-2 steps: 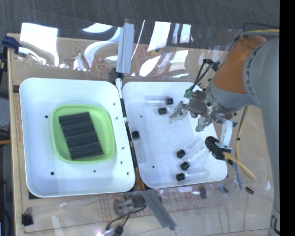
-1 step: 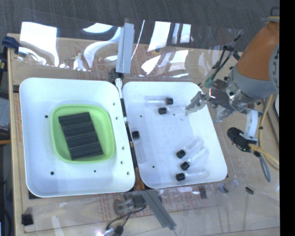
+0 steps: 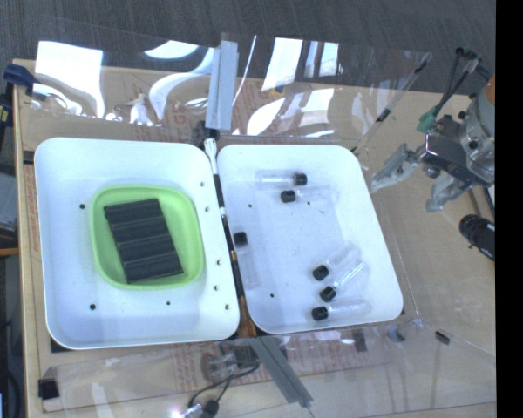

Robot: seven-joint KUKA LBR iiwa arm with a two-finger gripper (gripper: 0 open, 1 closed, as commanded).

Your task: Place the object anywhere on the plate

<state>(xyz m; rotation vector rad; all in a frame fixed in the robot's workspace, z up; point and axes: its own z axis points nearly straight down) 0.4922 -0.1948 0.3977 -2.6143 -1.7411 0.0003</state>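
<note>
A green plate (image 3: 188,233) lies in the left bin (image 3: 61,312). A black ridged block (image 3: 142,239) rests flat on it and covers most of its middle. Several clear vials with black caps lie in the right bin (image 3: 379,259): one vial (image 3: 283,179) near the far edge, a cap (image 3: 288,196) just below it, and a cluster of vials (image 3: 336,286) at the near right. My gripper (image 3: 402,196) hangs to the right of the right bin, outside its rim, open with nothing between its fingers.
Another small black-capped vial (image 3: 240,239) lies by the right bin's left wall. A grey metal bar (image 3: 221,85) stands at the back between the bins. Clear plastic sheeting with glare covers the bench at the back and right.
</note>
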